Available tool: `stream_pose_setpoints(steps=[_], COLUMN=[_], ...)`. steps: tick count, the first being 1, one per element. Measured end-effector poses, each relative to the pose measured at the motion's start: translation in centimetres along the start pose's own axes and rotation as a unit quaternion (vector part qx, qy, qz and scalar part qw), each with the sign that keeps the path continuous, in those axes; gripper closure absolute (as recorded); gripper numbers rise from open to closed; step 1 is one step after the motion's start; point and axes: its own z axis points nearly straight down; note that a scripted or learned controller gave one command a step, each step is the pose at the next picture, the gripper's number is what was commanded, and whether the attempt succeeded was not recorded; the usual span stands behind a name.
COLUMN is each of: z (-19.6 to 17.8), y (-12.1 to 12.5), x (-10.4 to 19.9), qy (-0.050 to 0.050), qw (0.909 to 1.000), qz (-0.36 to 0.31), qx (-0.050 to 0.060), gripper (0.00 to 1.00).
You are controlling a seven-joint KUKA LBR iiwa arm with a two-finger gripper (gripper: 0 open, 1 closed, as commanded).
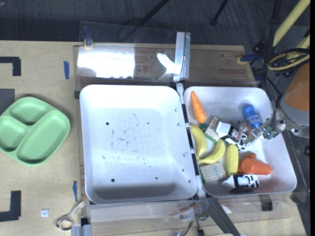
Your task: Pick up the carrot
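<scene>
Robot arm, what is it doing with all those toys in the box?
The robot arm reaches in from the right over the right bin, which is full of toy food. Its pincer hangs low near the middle of the pile, beside a blue bottle. It is meant to pick up the carrot, but the carrot lies untouched by the bin's left wall, above the bananas. An ear of corn lies next to them. The left bin sits alongside.

My arm point(299, 100) shows a rounded orange band over grey metal. Its gripper point(246, 135) is a small cluster of dark and silvery parts.
</scene>
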Motion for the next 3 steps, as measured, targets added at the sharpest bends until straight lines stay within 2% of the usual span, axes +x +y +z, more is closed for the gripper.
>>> stream_pose_setpoints(steps=[1,2,3], z=[-1.7,-8.0,-9.1], y=[6.3,11.0,11.1], x=[-3.1,2.9,2.9], qy=[-0.001,-0.001,-0.002], qw=[0.9968,0.9991,0.9991], qz=[-0.080,-0.041,-0.042], qx=[-0.001,-0.001,-0.003], gripper=[1.00,1.00,1.00])
